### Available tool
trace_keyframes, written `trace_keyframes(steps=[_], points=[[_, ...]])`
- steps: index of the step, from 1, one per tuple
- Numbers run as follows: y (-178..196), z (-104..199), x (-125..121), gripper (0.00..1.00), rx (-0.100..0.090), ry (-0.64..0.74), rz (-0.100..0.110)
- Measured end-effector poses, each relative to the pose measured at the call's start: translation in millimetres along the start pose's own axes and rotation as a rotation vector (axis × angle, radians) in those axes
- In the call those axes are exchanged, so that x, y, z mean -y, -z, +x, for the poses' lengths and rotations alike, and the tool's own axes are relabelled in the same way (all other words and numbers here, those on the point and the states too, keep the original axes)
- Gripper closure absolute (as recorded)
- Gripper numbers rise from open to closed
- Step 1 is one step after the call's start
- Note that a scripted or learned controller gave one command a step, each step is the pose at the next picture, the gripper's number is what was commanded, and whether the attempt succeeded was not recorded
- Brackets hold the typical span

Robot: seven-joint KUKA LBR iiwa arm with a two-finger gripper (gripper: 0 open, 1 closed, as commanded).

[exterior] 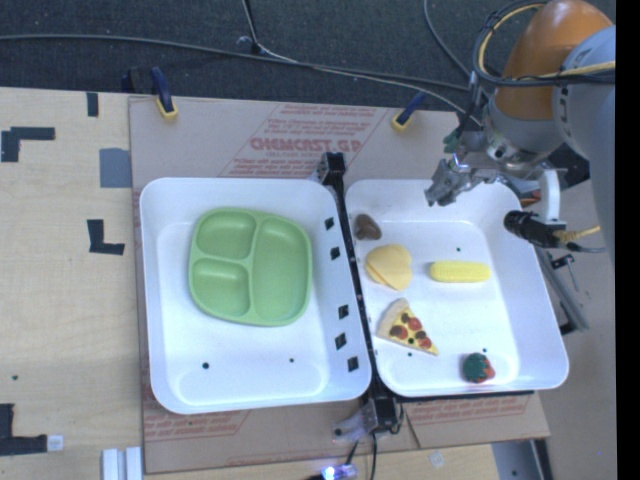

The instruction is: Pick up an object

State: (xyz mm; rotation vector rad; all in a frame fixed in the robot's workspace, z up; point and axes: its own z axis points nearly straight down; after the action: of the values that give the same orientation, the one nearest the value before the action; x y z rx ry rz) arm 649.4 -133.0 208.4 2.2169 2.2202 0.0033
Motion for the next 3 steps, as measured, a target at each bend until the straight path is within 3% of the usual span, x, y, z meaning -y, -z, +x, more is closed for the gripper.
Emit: trace_keyframes(steps=[1, 3], points=[[15, 1, -1, 1.00, -0.001, 0.000, 0.004], [15, 104, 11, 1.00, -0.003, 0.005, 0.006]])
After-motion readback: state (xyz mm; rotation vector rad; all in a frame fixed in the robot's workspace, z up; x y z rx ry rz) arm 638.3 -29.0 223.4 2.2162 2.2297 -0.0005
